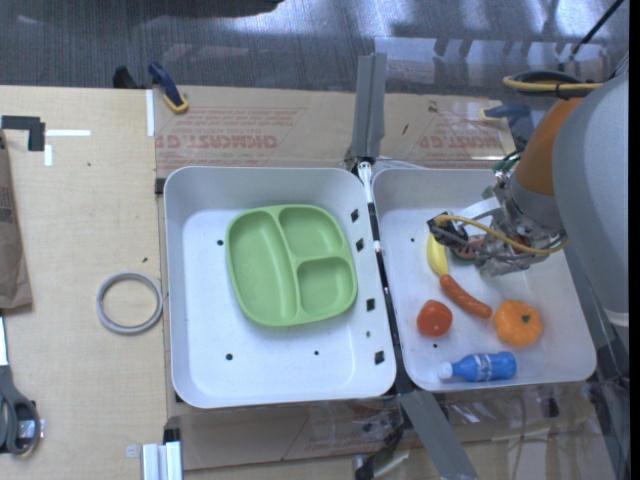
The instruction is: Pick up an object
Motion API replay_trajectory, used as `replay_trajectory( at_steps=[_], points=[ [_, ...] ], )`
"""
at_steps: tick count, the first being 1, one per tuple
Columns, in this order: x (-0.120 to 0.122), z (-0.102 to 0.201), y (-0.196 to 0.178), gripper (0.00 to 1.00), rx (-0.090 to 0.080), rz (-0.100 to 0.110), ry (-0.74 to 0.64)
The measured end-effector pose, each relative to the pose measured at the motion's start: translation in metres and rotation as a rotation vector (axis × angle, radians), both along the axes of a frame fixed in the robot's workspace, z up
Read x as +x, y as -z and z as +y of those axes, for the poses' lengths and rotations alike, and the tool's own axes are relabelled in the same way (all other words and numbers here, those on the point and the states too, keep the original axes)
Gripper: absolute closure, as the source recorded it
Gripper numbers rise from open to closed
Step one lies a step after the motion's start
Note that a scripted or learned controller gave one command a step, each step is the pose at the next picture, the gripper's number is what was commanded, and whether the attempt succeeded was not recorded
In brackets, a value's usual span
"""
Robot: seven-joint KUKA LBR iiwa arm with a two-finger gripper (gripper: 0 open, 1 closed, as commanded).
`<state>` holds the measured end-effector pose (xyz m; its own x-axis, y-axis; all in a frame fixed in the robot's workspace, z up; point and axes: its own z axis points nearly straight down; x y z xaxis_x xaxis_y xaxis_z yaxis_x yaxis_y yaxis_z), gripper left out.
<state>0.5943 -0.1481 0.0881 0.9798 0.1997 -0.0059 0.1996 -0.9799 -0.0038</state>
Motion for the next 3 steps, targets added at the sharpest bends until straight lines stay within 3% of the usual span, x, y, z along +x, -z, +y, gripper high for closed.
replay_trajectory(
  at_steps=[1, 3],
  points=[
    [0.041, 0.036, -0.019, 1.00, -0.001, 0.000, -0.002],
    [0.041, 0.035, -0.030, 1.00, 0.001, 0.014, -0.010]
  ],
)
